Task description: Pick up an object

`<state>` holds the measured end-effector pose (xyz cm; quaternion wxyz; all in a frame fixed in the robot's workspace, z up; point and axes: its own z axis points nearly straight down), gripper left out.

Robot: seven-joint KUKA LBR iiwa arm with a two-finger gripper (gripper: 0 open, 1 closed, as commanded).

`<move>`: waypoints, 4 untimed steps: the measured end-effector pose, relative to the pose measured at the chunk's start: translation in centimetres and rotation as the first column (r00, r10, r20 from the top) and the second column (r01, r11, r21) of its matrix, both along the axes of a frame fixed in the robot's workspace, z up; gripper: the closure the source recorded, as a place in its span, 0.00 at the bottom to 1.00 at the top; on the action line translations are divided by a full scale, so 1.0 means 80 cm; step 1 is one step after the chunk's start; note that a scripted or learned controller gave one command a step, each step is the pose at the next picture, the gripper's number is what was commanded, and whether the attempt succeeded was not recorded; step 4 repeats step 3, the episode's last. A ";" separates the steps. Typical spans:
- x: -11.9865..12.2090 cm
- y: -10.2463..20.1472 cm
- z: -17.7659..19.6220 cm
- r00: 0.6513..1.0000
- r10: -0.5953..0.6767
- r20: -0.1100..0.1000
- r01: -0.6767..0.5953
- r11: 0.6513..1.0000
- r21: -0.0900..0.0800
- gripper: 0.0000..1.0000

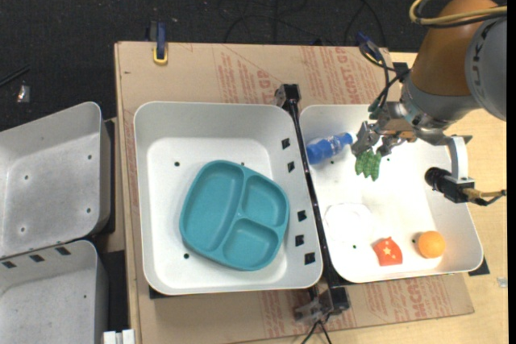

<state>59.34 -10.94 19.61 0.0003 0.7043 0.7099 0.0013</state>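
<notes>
On the table (210, 60), two white bins sit side by side. The left bin (153, 173) holds a teal divided plate (234, 215). Over the right bin (403, 189) the arm (455, 52) reaches in from the right, its pincer (372, 147) clamped on a small green object (369, 165) that hangs between the fingers. A blue bottle (326, 147) lies just left of it; an orange ball (430, 244) and a red piece (388, 251) lie near the bin's near edge.
</notes>
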 end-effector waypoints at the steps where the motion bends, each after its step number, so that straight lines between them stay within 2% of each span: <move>1: 0.012 0.077 0.016 1.000 0.001 0.000 -0.001 1.000 0.000 1.00; 2: 0.018 0.142 0.011 1.000 0.000 -0.001 0.000 1.000 0.000 1.00; 3: 0.030 0.206 0.035 1.000 0.000 0.001 0.000 1.000 0.001 1.00; 4: 0.030 0.206 0.035 1.000 0.000 0.001 0.000 1.000 0.001 1.00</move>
